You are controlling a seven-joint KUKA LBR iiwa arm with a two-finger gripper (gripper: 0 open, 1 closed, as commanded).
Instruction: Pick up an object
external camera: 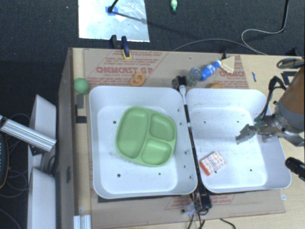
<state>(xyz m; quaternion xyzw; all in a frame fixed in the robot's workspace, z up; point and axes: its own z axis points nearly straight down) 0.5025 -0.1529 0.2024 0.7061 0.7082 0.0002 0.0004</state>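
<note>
- The gripper (244,135) stands over the right bin (267,175), near the middle of the bin floor, and the arm (290,113) reaches in from the right side
- From this view it is not possible to tell how the claw is set, released or clenched, because it shows as a small dark shape seen from above; nothing shows inside it
- The nearest thing to pick is the small orange-and-white packet (212,162), which lies flat on the floor of the right bin, near the divider (189,142) between the two bins; it is apart from the gripper, lower and more to the left
- The green divided plate (145,136) lies in the left bin (102,175), well apart from the gripper
- First risk: the packet is thin and flat, so the claw may close above it or slide over it and come up with nothing
- Second risk: the packet lies close to the divider and the bin wall, so one side of the claw may land on the rim, and the grasp would be blocked or the packet pushed away
- Third risk: if the program descends where the gripper is now, it will probably meet only the bare white floor, because no object is directly under it
- Fourth risk: if the plate is chosen, its wide shallow shape gives little to pinch except the rim, and it may tilt and slip out
</note>
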